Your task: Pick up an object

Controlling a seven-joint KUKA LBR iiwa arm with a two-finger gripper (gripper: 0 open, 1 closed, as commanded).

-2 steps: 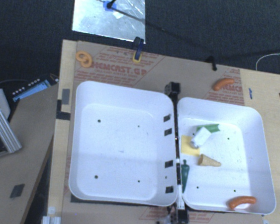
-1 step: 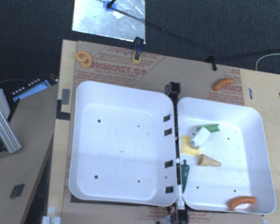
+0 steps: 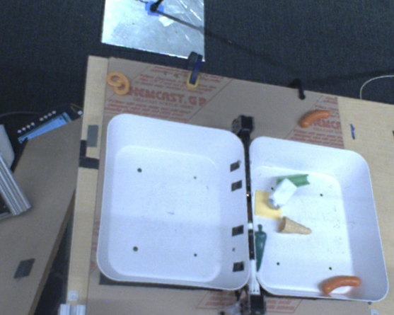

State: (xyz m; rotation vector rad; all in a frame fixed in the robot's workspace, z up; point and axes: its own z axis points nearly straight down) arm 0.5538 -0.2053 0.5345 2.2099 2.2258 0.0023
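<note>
Where the two bins meet, the right bin [image 3: 372, 210] holds the objects: a green piece [image 3: 295, 179] touching a white block [image 3: 282, 193], a yellow slab [image 3: 268, 207], a cone [image 3: 293, 227], a dark green piece [image 3: 259, 245] by the divider, and a sausage [image 3: 340, 284] near the front corner. A second sausage [image 3: 314, 118] lies on the board behind. The gripper's state cannot be told.

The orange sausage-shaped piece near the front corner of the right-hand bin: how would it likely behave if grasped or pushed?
The orange sausage-shaped piece looks rounded and elongated, so a push across its length would probably roll it. It lies against the right bin's sloped front wall, which may crowd a grasp. It looks small, so it is probably light.
</note>
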